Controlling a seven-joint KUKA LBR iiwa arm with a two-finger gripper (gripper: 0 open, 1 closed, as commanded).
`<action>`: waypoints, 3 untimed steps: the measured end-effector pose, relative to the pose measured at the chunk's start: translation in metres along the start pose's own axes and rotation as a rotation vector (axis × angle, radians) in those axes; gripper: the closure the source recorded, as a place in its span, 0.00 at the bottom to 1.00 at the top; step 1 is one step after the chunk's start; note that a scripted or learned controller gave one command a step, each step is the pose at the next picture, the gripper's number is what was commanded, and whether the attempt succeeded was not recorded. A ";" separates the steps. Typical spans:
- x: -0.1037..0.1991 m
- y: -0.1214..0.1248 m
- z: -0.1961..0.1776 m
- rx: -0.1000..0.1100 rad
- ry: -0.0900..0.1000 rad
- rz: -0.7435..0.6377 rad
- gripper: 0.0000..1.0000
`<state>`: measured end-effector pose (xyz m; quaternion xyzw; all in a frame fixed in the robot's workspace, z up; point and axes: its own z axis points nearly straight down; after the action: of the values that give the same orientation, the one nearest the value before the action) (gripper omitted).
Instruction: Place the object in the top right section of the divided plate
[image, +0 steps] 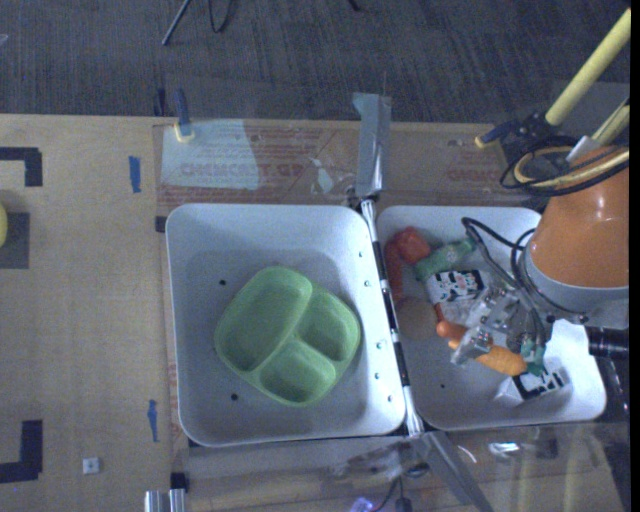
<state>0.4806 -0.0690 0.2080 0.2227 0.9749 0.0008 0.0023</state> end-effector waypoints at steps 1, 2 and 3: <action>0.024 0.102 -0.211 -0.001 -0.001 -0.244 1.00; 0.076 0.156 0.006 -0.001 0.003 -0.531 1.00; 0.034 0.131 0.010 -0.002 -0.001 -0.637 1.00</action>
<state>0.5067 0.0640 0.1980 -0.0937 0.9956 0.0008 0.0030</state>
